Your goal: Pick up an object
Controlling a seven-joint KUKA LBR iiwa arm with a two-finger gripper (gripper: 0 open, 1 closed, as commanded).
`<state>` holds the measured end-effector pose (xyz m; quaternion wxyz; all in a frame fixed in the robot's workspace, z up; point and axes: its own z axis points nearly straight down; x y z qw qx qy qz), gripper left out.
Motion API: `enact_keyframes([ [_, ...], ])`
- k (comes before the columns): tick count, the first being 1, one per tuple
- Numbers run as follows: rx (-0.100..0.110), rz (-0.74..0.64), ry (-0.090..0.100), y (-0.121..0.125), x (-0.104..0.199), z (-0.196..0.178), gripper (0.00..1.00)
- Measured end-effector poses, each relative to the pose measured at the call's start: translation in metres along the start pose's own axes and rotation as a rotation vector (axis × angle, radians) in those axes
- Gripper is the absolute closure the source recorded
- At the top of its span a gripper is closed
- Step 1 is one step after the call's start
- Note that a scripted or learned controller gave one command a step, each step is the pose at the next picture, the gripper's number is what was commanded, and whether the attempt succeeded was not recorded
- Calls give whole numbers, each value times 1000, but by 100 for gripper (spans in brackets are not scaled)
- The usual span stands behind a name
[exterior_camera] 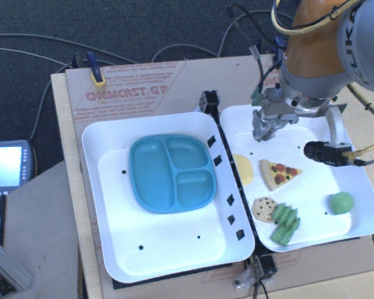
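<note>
Green beans (285, 224), cookie (264, 207) and ball (342, 203) sit nearest in the right bin (369, 224), pizza slice (280, 172) mid-bin. Gripper (266, 129) hovers at far end, jaw state unclear. Risk: descending onto bare bin, missing everything.

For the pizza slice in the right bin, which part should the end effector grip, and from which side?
Come straight down and pinch the pizza slice across its two long sides near the middle. It lies flat, apart from the cookie and the yellow piece, so both sides seem free.
</note>
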<state>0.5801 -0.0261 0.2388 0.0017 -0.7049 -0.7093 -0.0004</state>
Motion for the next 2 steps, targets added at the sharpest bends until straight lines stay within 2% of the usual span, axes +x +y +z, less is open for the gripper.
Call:
enact_keyframes([
  [1,1,-1,0,-12,60,-4,100],
  [2,3,0,0,-27,111,13,100],
])
